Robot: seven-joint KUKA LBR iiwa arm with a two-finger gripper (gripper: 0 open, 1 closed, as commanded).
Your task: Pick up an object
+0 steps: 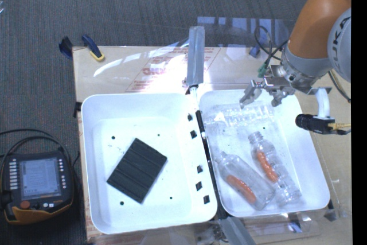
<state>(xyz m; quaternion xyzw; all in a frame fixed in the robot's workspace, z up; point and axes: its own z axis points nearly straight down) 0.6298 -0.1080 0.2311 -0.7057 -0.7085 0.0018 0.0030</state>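
Status: pick not begun. Gripper [265,94] spread wide, holding nothing, above far end of right bin [321,181]. Two clear bottles [246,178] lie below, probably nearest targets; black pad [137,169] in left bin [94,123].

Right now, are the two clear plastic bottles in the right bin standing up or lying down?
Lying down. Both clear plastic bottles rest on their sides on the floor of the right white bin, their orange contents stretched along their length.
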